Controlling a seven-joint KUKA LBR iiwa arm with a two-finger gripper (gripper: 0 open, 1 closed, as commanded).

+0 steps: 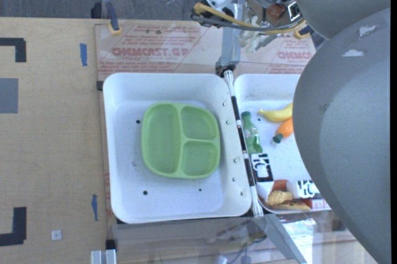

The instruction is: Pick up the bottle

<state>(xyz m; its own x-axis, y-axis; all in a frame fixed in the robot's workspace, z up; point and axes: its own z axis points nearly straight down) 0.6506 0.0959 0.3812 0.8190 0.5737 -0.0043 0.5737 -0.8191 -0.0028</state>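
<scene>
A: Camera view, item one. Landmark?

B: The divider [239,126] where the two white bins meet. All places are given from it.

A: Task item.

B: Bottle [250,132], green, pale cap. It lies on its side in the right bin [268,87], just right of the divider and parallel to it, cap toward the far end. Probably it rolled against the wall and settled there; a grasp has little room on that side.

A: Its neighbours?

B: Banana [277,113], right of the divider beyond the bottle's cap end, near but apart. Orange carrot-like piece [284,128] further right. Black-and-white tag [263,168] near the bottle's base end. Reddish and tan food pieces [281,196] at the near corner of that bin.

A: Left of the divider?

B: Left bin [121,151], holding a green three-compartment plate [181,140], flat and roughly centred, with nothing in it.

A: The arm.

B: Grey body [347,120] covers much of the right bin's outer part. The orange-banded wrist sits at the far end of the divider, above the bench [49,132].

A: End effector?

B: End effector [255,39], hanging beyond the far rims, well apart from the bottle. Whether it is spread or closed cannot be told; cables and fittings blur it. Nothing is seen in it.

A: Status?

B: Judged: bottle not yet picked.
</scene>
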